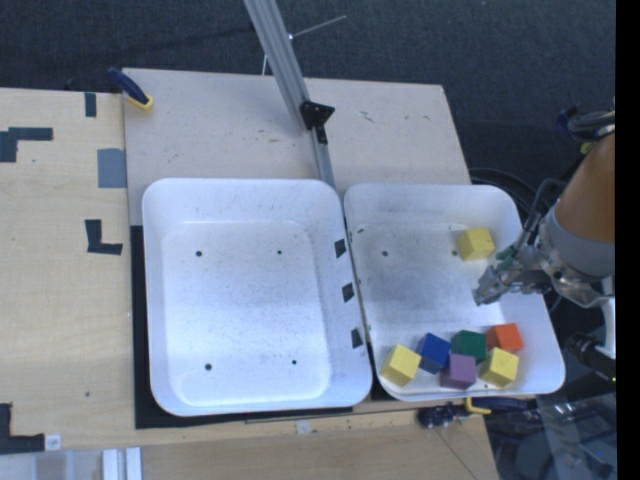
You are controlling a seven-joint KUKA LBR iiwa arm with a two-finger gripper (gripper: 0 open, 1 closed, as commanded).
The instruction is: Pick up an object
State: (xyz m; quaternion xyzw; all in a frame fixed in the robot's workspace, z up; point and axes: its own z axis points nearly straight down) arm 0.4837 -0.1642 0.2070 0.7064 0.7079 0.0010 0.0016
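Observation:
Several small blocks lie in the right bin. A yellow block sits alone near the bin's far right. Along the near edge cluster a yellow block, a blue one, a green one, a purple one, an orange one and another yellow one. My gripper hangs over the right side of this bin, between the lone yellow block and the cluster, pointing left. I see nothing between its fingers, and their gap is too small to read.
The left bin stands beside the right one. A slanted metal pole crosses the bench behind the bins. The arm's wrist and orange band enter from the right edge.

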